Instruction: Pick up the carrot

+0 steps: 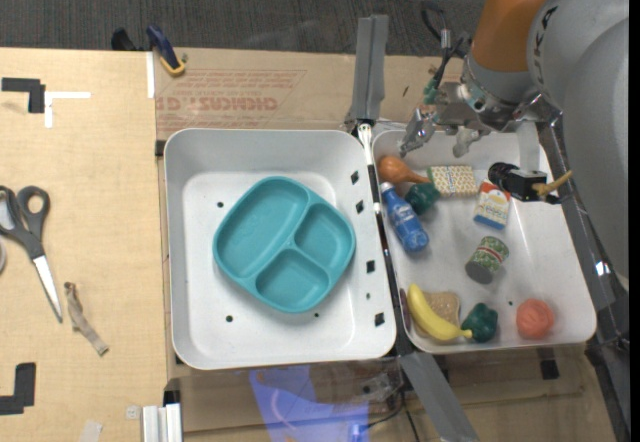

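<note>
The carrot (398, 170), a short orange piece with a dark green top, lies at the far left of the right bin (570, 260), close to the divider between the bins. My gripper (440, 138) hangs over the back edge of that bin, just up and right of the carrot and apart from it. Its two fingers are spread open with nothing between them.
Around the carrot lie a blue bottle (405, 220), a speckled cracker block (452, 180), a small carton (492, 206), a can (487, 258), a banana (432, 316) and an orange ball (535, 318). A teal divided plate (285, 243) sits in the left bin (190, 180). Scissors (30, 240) lie on the bench at far left.
</note>
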Available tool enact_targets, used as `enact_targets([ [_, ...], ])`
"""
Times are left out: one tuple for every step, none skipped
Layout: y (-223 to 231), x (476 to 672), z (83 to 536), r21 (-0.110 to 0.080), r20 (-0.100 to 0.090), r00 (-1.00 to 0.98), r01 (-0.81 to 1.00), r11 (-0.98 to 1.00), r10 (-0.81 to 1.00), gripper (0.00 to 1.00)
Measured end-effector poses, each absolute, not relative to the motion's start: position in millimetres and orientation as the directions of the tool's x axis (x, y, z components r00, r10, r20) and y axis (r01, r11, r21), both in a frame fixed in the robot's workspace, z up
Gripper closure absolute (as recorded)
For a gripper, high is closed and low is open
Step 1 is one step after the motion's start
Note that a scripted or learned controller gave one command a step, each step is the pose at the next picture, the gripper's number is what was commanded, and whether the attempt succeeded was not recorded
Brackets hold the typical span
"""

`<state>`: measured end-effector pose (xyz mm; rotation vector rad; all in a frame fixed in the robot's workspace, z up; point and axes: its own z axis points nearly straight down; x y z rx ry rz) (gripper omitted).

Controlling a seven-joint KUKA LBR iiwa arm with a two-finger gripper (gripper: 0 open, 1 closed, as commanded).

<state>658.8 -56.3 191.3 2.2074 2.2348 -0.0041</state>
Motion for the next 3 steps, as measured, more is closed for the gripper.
enact_targets([
  [-84.5,658.6,191.5,-0.001,-0.003,0.481,0.877,-0.481,0.877,0.00],
  [-31.7,658.3,190.3,-0.003,-0.005,0.662,0.749,-0.662,0.749,0.00],
  [-107.4,651.2,202.6,-0.001,-0.004,0.780,0.625,-0.780,0.625,0.00],
])
